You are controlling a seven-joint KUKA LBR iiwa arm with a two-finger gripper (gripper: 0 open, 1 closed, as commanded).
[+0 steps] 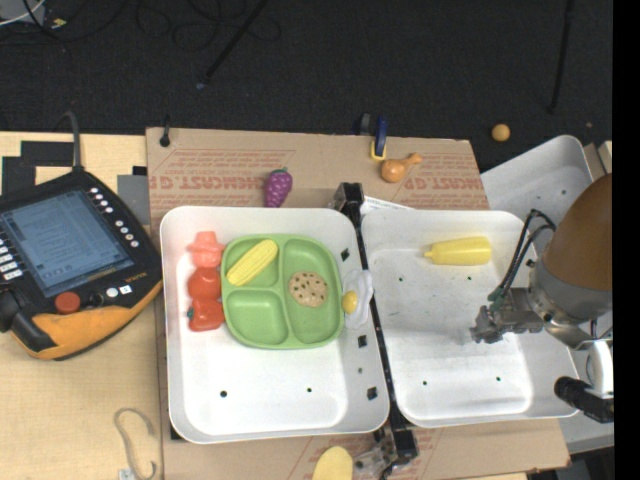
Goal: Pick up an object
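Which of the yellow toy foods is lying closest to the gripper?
The long yellow plastic piece lying in the right white bin, the same bin as the gripper. The yellow corn cob sits in the green divided plate in the left bin.

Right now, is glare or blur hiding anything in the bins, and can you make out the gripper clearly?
Camera view: lighting is even and soft, with no strong glare on the white bins; the green tray, cookie and yellow bottle read sharply. The gripper is dark and small against the right bin, so its detail is muddy. The floor beyond the bench is nearly black.
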